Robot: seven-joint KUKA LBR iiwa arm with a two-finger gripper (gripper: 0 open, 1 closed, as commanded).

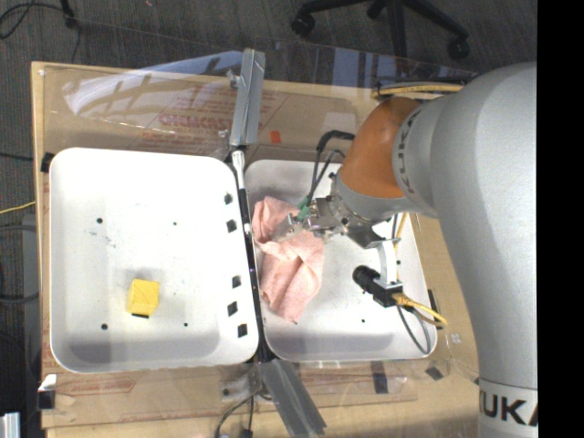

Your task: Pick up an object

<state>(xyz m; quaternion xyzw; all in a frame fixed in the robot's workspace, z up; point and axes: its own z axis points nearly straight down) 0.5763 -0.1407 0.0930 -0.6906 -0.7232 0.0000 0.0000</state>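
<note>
The near edge of the worktop is being seen at the bottom, partly cut off at the lower left. A metal divider bar is being seen running between the two bins.

In the left bin, a small yellow block is being shown lying near the front, well apart from the arm.

In the right bin, a pink cloth is being shown crumpled against the left wall, just beside the divider. Its upper right part is being covered by the end effector, so that edge is hard to make out. A black cable connector with a yellow lead is being seen hanging over the bin floor to the right of the cloth.

The end effector is being seen low over the cloth's upper part, touching or nearly touching it; which one cannot be told. Its fingers are blurred and small against the cloth, so whether they are wide, narrow or holding cloth cannot be told.

Much of the right bin's far right side is being hidden by the grey arm and its orange band. The arm is being cut off at the right edge.

Beyond the worktop, an office chair base is being seen on the dark floor, cut off at the top.
</note>
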